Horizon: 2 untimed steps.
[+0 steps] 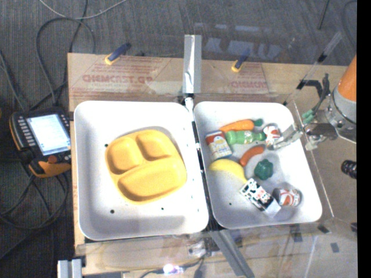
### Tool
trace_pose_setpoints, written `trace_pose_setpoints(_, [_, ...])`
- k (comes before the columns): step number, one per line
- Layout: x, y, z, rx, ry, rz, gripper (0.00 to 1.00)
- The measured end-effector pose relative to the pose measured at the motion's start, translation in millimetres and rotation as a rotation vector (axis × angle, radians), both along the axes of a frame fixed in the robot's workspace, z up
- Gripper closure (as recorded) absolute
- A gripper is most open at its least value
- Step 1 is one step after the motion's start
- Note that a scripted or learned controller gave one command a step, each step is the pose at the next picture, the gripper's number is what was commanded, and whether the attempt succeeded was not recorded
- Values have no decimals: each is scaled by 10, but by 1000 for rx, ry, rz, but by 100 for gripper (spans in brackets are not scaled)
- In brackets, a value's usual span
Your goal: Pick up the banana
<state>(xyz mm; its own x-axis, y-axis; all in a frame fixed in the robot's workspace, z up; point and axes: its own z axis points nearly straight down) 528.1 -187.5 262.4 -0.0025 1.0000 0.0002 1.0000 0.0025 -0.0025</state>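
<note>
The banana [227,169] is a short yellow piece lying near the left-centre of the right bin [301,210]. It rests just below a small red-and-white can [218,145] and to the left of a reddish sausage [251,154]. My gripper [282,139] reaches in from the right over the upper right part of this bin, close to a red-and-white item [271,132]. It hangs well to the right of the banana and a little further back. Nothing can be seen held in it.
The right bin also holds a carrot [239,125], a green bottle [246,136], a dark green block [264,168], a cow-patterned carton [257,194] and a can [288,197]. A yellow divided plate [146,165] lies in the left bin [87,213].
</note>
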Motion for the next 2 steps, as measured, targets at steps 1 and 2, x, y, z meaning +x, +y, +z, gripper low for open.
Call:
trace_pose_setpoints(1, [6,14,82,1,1,3,100])
trace_pose_setpoints(2, [6,14,82,1,2,2,0])
